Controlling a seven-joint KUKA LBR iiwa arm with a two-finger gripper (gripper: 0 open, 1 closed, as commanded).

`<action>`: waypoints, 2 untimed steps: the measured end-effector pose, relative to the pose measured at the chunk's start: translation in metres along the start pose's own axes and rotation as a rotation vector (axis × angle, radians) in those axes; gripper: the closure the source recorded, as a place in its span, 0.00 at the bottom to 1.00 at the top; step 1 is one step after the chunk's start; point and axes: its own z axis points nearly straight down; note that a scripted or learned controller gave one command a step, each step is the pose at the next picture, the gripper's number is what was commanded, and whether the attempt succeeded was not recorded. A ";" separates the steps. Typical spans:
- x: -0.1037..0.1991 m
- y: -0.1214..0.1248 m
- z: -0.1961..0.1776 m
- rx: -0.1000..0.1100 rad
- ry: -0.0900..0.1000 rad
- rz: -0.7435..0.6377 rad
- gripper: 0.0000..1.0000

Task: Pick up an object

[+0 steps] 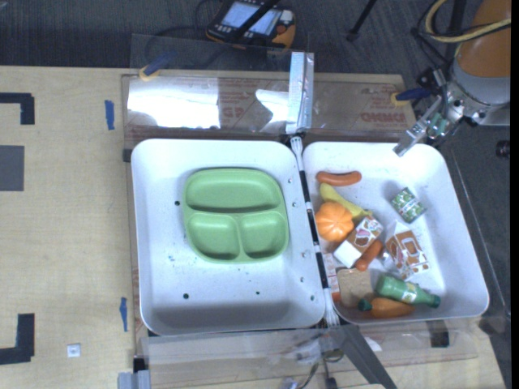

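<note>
Gripper (415,134), fingers parted and holding nothing, poised over the right bin's (466,241) far corner; nearest target, the small green carton (408,204), lies just below it toward the viewer.

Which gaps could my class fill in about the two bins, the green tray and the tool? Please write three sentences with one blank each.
1. The green tray lies in the ______ bin.
2. The green bottle lies in the ______ bin.
3. The tool hovers near the right bin's ______ edge.

Missing words: left; right; far
</note>
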 end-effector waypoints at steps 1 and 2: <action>-0.020 -0.031 0.119 0.002 0.003 -0.105 1.00; -0.044 -0.037 0.134 -0.001 0.000 -0.377 1.00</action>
